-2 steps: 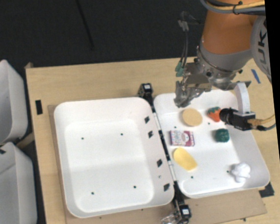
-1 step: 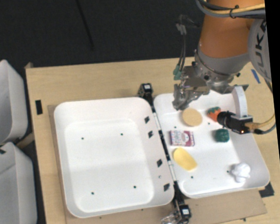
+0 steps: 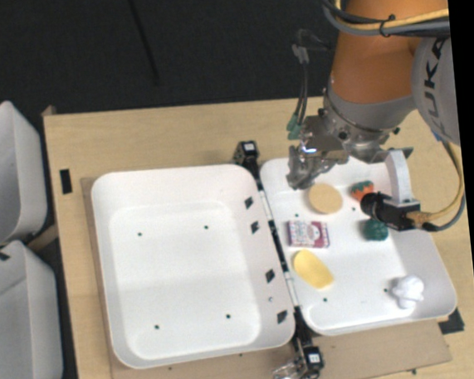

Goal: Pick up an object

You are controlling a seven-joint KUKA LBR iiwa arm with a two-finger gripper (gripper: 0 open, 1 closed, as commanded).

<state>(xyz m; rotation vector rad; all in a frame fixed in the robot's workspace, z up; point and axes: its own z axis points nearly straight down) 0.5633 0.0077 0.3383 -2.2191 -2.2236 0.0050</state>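
White bin, left [image 3: 181, 261]: bare floor.
Pink packet [image 3: 307, 234]: flat, slippery, awkward to pinch.
Yellow piece [image 3: 313, 269]: right bin [image 3: 357, 310], rounded, likely light; take across its narrow width.
Gripper [image 3: 306, 172]: above tan disc [image 3: 325, 198]; jaw state cannot be told.
Green object [image 3: 376, 229]: near the far wall.

arm [image 3: 389, 36]: cut off top-right | right bin [image 3: 356, 298]: far rim hidden under arm
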